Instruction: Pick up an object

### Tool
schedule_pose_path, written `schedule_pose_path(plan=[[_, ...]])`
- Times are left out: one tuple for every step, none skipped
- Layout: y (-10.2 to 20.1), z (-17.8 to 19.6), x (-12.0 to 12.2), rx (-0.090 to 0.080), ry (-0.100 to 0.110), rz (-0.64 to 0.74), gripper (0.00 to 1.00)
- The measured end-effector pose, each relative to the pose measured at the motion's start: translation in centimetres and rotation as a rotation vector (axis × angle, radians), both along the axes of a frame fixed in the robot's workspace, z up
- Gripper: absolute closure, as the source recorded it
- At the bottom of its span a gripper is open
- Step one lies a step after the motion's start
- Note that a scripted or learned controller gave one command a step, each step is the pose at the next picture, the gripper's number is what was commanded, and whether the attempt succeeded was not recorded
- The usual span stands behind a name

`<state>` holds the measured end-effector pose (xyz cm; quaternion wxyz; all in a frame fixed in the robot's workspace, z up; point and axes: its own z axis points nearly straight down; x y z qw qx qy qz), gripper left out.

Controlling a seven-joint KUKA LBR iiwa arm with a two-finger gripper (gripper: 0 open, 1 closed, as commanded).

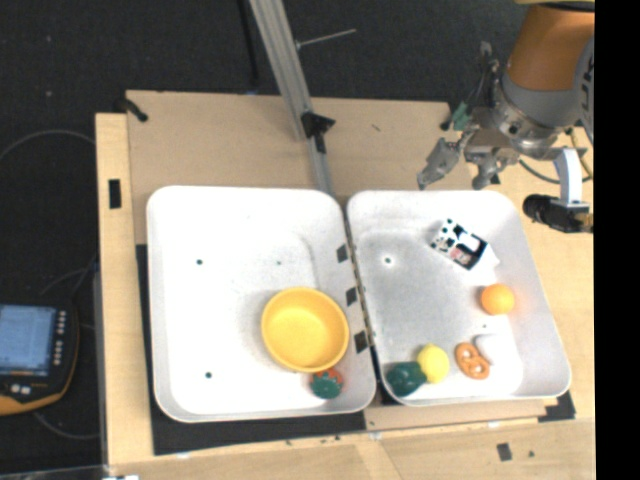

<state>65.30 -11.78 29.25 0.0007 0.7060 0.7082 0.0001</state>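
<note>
the grey arm with its orange band comes in at the upper right, and its gripper [462, 171] hangs over the bare desk [220, 143] just above the top rim of the right bin [400, 218], not inside it. the two fingers [437, 168] stand apart, with nothing between them. the right bin holds five things. a small black-and-white box with a touch of red [460, 245] lies near the top right corner, closest to the gripper but clear of it. an orange ball [497, 299] sits lower down by the right wall. along the bottom edge there is a row: a dark green lump [405, 376] touching or just beside a yellow ball [434, 363], and a little to their right an orange pretzel-like piece [472, 359]. the left bin [190, 228] sits side by side with the right one, their inner walls touching down the middle. in it a yellow bowl [305, 328] rests upright toward the lower right, and just below the bowl, against the bottom rim, lies a small green and red toy [327, 383], partly tucked beneath the bowl's edge. a grey metal pole [285, 63] runs at a slant from the top of the view down to the gap between the bins. off the desk at the far left a handheld screen unit [30, 353] lies on the dark floor.
</note>
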Motion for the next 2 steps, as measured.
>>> schedule_pose_path(plan=[[0.0, 0.0, 0.0, -0.001, 0.0, 0.0, 0.0], [0.4, -4.6, -0.5, -0.002, 0.005, -0.004, 0.0]])
